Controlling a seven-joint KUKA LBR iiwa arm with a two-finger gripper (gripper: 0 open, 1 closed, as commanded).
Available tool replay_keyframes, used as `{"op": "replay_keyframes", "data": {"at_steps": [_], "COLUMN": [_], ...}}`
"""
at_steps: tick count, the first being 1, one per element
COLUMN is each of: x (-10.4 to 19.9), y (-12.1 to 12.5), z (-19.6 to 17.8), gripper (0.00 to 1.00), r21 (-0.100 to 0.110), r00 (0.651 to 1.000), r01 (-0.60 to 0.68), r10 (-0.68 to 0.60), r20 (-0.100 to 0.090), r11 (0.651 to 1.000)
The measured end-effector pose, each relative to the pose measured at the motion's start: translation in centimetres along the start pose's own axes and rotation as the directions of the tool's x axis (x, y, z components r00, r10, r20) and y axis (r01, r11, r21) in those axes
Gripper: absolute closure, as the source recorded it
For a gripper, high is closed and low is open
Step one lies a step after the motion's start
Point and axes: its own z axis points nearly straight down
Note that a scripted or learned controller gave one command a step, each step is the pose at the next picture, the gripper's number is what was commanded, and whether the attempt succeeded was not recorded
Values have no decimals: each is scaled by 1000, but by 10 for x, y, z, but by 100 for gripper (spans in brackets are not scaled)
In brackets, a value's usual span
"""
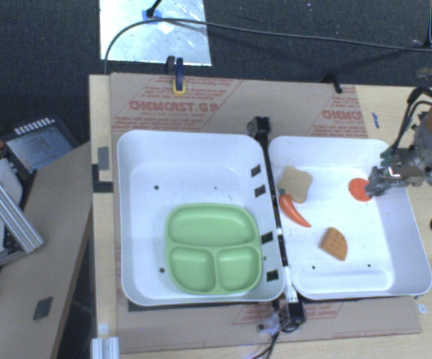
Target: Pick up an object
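The arm reaches in over the right bin (406, 275), gripper (375, 183) low at that bin's far right side, just beside a round red-orange piece (359, 190). The fingertips sit at the piece's right edge; whether they touch it cannot be told. Whether the gripper is spread or pressed together cannot be told either: the tips are small and dark against the bin wall. Nothing is seen pinched between them.

Step in hand, by judgement: the approach to a grasp, with the red-orange piece the likely target. The next move calls for the gripper to be centred over the piece before it closes and lifts; from its present spot off to the right it would likely clip only the rim.

Other things in the right bin: a tan bread-like slice (297, 182) near the divider (270, 208), an orange-red carrot or pepper shape (294, 210) just below it, and a waffle-coloured wedge (334, 243) toward the near side. All lie well apart from the red-orange piece, so none blocks the reach. The bin's right wall, close beside the gripper, is the one constraint.

The left bin (137, 155) holds a green divided tray (214, 247).
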Motion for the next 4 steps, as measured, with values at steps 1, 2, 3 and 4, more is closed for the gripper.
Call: {"op": "replay_keyframes", "data": {"at_steps": [1, 2, 3, 4], "x": [58, 110, 165, 210], "y": [10, 24, 39, 46], "z": [13, 7, 15, 21], "gripper": [100, 100, 100, 100], "r21": [4, 3, 4, 5], "r00": [1000, 1000, 1000, 1000], "r01": [5, 5, 5, 4], "r10": [-5, -5, -5, -4], "r20": [-3, -3, -3, -4], "r11": [1000, 1000, 1000, 1000]}}
